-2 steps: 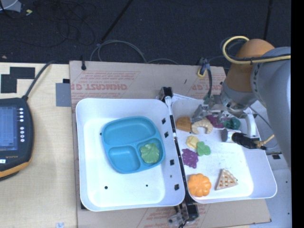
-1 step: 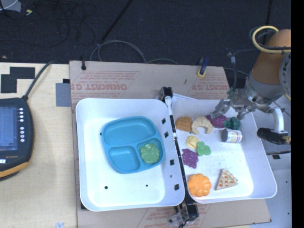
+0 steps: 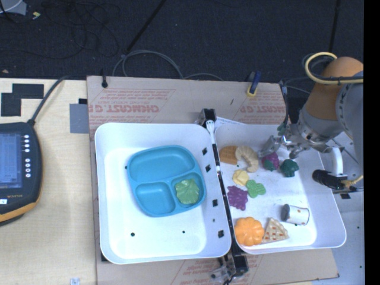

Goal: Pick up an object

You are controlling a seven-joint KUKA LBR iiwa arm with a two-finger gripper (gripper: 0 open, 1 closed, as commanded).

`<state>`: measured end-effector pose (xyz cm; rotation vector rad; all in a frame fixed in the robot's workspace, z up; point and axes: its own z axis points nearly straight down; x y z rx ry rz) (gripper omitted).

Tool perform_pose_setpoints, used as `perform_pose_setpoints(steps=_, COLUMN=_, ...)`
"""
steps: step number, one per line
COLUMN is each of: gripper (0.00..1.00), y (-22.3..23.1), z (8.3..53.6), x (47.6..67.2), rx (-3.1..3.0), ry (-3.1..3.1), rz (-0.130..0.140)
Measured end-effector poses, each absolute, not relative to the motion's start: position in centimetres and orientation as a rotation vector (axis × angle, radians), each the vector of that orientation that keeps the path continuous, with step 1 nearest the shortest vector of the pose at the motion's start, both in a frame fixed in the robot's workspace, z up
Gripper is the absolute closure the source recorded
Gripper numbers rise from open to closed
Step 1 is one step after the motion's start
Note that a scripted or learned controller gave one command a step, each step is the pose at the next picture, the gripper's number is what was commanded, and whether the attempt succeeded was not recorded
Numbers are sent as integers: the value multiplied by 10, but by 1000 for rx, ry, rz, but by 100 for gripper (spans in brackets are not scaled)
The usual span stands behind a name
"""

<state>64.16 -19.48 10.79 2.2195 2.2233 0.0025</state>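
two shallow white bins sit side by side on a cardboard sheet; the arm enters from the right edge of the frame, where most of its body is cut off, and its gripper hangs low over the upper part of the right bin. the finger tips merge with dark metal and the toys under them, so whether the jaws are parted or closed, or have hold of anything, cannot be told. just beside the gripper lie one small purple piece and one dark green piece, both too small to identify. the right bin also holds one tan bread-like piece, one pale curved piece, one yellow piece, one light green piece, one purple grape cluster, one orange pumpkin, one pizza slice and one grey and white cylinder: ten toys in all. the left bin holds one blue divided tray with one green leafy toy in its lower right compartment. one handheld controller lies at the left edge of the frame, partly cut off.
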Motion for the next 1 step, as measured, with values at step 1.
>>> perform_pose_setpoints(steps=1, gripper=0, y=-192, z=87, x=644, rx=2219, ry=2227, rz=-3)
